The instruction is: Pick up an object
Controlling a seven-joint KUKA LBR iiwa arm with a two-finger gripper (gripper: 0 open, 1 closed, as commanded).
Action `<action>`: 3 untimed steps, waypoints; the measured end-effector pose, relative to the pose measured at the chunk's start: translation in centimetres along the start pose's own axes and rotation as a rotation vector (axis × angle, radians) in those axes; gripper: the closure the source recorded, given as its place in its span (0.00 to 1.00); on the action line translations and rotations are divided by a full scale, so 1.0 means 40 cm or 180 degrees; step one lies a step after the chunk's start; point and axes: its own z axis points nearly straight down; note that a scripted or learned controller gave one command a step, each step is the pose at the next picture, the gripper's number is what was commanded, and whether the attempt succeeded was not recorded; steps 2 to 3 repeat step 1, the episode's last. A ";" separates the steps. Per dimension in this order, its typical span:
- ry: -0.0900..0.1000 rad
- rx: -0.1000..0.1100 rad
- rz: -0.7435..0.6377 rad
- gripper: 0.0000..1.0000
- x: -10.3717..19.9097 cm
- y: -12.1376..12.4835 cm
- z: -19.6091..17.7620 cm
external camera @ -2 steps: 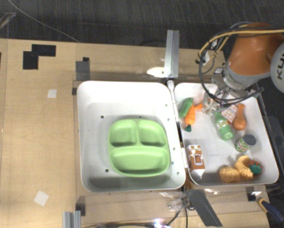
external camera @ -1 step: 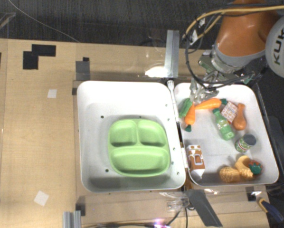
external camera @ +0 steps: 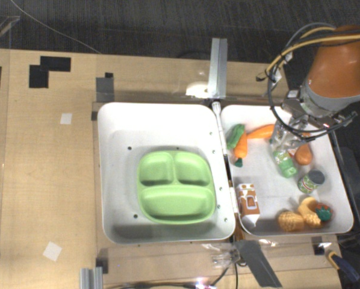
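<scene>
While the gripper [external camera: 286, 138] hangs over the right bin [external camera: 342, 188], finger state unclear | carrot [external camera: 252, 137] lies slanted, tip toward centre divider | open floor mid-bin.

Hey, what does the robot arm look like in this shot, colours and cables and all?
A bulky arm with a glossy orange band above a grey wrist section. Black and yellow cables loop off its left side. Its hand is a small metallic grey assembly.
</scene>
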 end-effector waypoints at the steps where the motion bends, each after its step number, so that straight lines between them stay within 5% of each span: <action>1: -0.0011 0.0006 -0.0751 1.00 -0.001 -0.112 0.010; 3: -0.0011 0.0006 -0.0751 1.00 -0.001 -0.112 0.010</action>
